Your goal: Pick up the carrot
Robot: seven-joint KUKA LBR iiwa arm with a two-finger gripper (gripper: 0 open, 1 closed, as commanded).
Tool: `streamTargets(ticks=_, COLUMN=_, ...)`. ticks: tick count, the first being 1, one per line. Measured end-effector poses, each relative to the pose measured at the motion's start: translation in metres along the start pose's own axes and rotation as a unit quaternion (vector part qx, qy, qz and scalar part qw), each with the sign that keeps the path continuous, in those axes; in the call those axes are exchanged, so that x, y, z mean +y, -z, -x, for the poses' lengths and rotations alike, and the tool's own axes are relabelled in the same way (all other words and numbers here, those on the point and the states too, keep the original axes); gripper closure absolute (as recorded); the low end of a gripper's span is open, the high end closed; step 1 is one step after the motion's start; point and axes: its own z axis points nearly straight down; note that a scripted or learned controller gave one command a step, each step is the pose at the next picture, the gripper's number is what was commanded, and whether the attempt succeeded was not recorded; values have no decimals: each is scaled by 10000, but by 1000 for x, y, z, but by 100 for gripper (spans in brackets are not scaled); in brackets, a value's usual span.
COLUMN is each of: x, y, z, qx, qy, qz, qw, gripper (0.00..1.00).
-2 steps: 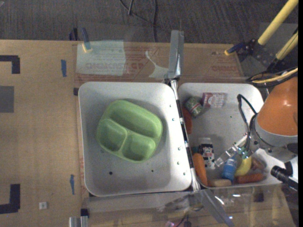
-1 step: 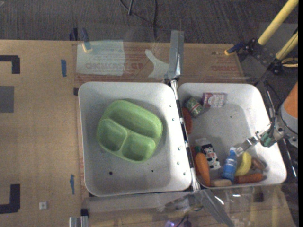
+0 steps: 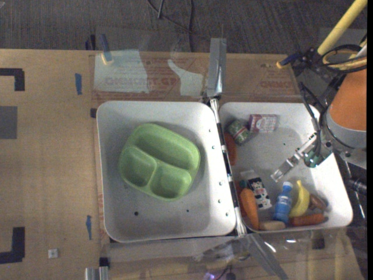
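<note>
The carrot [image 3: 249,207] is a stubby orange piece lying along the left wall of the right bin [image 3: 344,206], near its front corner. My gripper [image 3: 284,169] hangs over the middle of the right bin, to the right of the carrot and farther back, apart from it. It hovers just behind a blue bottle [image 3: 284,202]. Nothing is seen held in it. The orange-banded wrist [image 3: 349,112] comes in from the right edge.
Around the carrot lie a black-and-white carton [image 3: 259,191], a yellow banana [image 3: 301,198], a red-orange piece [image 3: 308,219] and a tan piece [image 3: 272,225]. Farther back are a green can [image 3: 239,132] and a small box [image 3: 263,122]. The left bin [image 3: 111,214] holds a green divided plate [image 3: 159,161].
</note>
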Motion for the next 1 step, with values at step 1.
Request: streamTargets(ticks=1, x=31, y=72, z=49, qx=-8, qy=835, qz=4, qw=9965, gripper=0)
